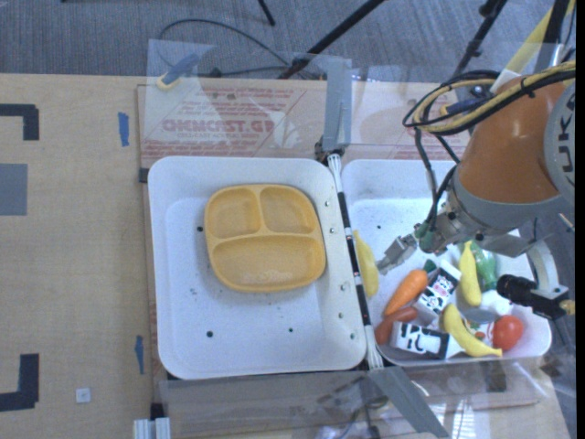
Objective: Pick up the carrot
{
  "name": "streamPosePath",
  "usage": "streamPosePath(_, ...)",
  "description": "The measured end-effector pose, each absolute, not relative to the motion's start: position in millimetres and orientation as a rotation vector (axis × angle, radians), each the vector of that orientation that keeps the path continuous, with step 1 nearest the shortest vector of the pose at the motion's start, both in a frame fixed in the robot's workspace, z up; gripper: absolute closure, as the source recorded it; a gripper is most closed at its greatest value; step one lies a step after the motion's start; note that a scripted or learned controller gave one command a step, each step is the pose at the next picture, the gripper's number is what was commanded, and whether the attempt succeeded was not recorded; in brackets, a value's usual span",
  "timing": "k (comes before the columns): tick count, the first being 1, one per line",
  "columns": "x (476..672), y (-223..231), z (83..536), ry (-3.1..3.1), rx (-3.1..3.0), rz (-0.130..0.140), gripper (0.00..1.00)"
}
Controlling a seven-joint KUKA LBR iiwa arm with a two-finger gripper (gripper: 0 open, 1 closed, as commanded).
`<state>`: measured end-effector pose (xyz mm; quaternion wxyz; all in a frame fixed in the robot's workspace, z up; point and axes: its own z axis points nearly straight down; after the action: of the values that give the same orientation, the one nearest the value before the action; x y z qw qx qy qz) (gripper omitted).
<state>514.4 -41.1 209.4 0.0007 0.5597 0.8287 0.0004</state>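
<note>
The orange carrot (408,290) lies at a slant in the right bin (393,199), near the bin's left wall, its thin end pointing down-left. My gripper (395,251) hangs just above and slightly left of the carrot's thick end, and nothing shows in its grasp. The grey arm with its orange band (512,154) reaches in from the right and hides the far right part of that bin.
Crowded around the carrot are a yellow banana-like piece (366,263) by the left wall, two more bananas (469,277) (466,331), a red tomato (507,330), a green item (485,268) and black-and-white boxes (442,291) (420,339). A yellow divided plate (265,236) sits in the left bin (174,273).
</note>
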Motion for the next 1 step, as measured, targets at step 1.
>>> streamPosePath(1, 530.4, -102.5, 157.0, 2.715, 1.584, 0.0, 0.0)
